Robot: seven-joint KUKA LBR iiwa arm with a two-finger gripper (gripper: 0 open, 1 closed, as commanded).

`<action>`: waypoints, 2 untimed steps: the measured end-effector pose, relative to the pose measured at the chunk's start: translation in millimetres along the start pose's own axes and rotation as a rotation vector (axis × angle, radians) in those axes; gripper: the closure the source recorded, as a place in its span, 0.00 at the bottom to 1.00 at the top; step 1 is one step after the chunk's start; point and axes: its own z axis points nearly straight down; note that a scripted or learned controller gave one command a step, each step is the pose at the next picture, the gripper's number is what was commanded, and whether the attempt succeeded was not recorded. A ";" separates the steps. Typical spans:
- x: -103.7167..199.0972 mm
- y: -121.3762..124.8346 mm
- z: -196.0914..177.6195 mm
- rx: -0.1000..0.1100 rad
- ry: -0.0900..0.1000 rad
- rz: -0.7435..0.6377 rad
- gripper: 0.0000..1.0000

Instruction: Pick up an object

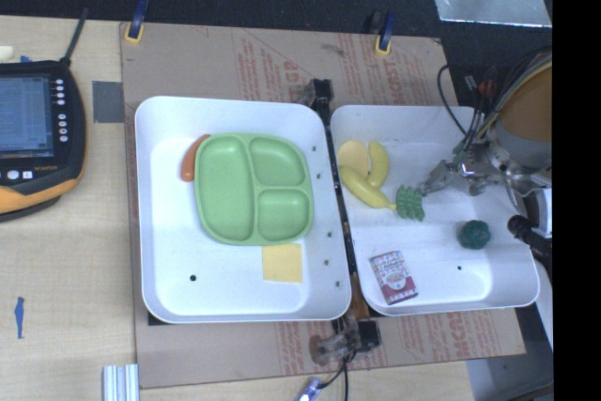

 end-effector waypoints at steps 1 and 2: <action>-0.5 69.3 -1.0 -0.001 0.001 0.002 0.00; 47.5 26.8 -0.3 0.001 0.001 -0.003 0.00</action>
